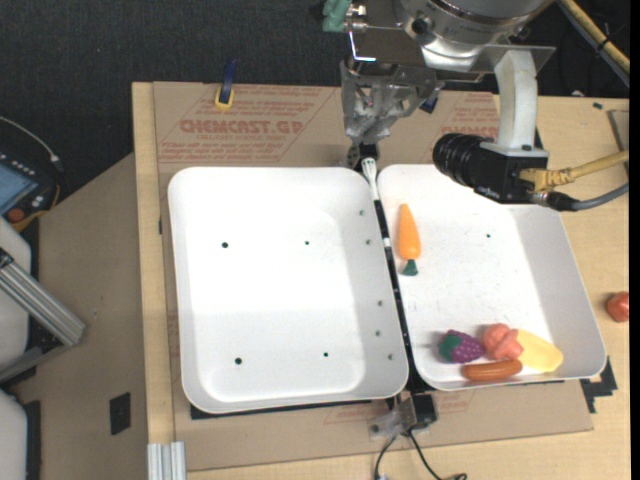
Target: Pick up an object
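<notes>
clustered in the right bin's (560, 268) near corner: red sausage (492, 371), purple grapes (461, 347), pink piece (503, 341), yellow piece (540, 353). farther back, by its left edge, orange carrot (408, 232). over the far rims between both bins, tool (368, 148), grip state impossible to tell.

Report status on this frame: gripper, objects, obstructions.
Gripper at the far rim between the bins, holding nothing. Carrot alone in right bin; grapes and other toys clustered at near corner. Nothing blocking the carrot.
</notes>
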Motion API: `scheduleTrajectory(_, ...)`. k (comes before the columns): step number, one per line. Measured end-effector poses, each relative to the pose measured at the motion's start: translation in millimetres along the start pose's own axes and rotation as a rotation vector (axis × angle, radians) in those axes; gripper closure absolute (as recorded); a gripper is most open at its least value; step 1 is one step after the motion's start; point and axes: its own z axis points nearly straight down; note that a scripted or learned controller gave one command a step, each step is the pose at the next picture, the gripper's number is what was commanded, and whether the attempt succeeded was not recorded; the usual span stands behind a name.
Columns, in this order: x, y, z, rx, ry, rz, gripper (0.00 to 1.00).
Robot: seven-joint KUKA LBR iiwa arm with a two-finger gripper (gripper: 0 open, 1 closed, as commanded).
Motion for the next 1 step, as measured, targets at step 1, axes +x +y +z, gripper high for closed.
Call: scheduleTrajectory(1,41.2,-27.6,34.1,0.001,0.0,-0.006,1.0)
